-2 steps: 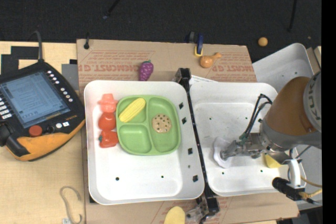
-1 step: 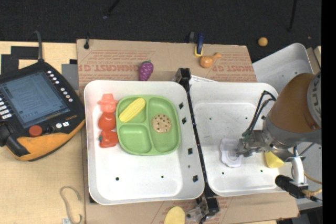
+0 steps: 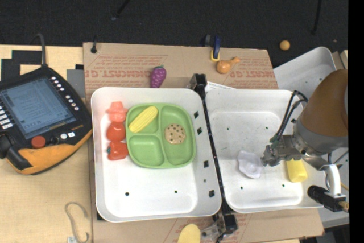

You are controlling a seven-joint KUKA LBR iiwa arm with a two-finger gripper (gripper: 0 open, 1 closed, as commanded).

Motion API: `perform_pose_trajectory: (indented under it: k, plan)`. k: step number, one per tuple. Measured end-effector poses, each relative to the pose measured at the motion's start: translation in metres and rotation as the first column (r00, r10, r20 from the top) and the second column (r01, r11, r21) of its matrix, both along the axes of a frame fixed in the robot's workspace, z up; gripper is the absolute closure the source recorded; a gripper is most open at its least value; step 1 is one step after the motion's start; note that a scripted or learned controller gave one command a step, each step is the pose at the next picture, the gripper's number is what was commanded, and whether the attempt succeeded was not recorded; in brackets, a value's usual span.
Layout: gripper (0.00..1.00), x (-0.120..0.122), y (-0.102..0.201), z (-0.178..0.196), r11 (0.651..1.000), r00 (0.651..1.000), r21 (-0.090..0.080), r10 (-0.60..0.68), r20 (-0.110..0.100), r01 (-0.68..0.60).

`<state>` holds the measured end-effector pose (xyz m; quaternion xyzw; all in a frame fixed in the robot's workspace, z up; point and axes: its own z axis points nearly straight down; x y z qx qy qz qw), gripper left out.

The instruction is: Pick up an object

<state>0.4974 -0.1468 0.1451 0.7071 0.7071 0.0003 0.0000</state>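
My gripper (image 3: pixel 271 156) is low over the right bin (image 3: pixel 250 114), near its front right part. Just left of the gripper, touching or nearly touching its tip, lies a small pale translucent object (image 3: pixel 249 165) on the bin floor. A yellow block (image 3: pixel 296 170) rests just to the gripper's right, partly under the arm (image 3: pixel 325 114). The left bin (image 3: pixel 148 193) holds a green divided plate (image 3: pixel 149 151) with a yellow corn cob (image 3: pixel 141 118) and a cookie (image 3: pixel 175 134). Red and pink toys (image 3: pixel 116 131) sit beside the plate.
A purple grape toy (image 3: pixel 157 76) and an orange pear-shaped toy (image 3: pixel 226 65) lie on the cardboard behind the bins. A tablet pendant (image 3: pixel 40 116) rests at the left. A yellow object (image 3: pixel 189 233) sits at the front edge.
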Motion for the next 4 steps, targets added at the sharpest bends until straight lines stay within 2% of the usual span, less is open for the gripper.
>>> perform_pose_trajectory:
  k: [1, 2, 4]
  plan:
    - [1.0, 0.01, -0.001, 0.057, 1.0, 1.0, -0.001, 0.0, 0.002, 0.0]
    - [1.0, 0.01, -0.003, 0.084, 1.0, 1.0, 0.0, 0.0, 0.001, 0.0]
    - [1.0, -0.017, 0.084, 0.091, 1.0, 1.0, 0.003, 0.004, -0.004, -0.004]
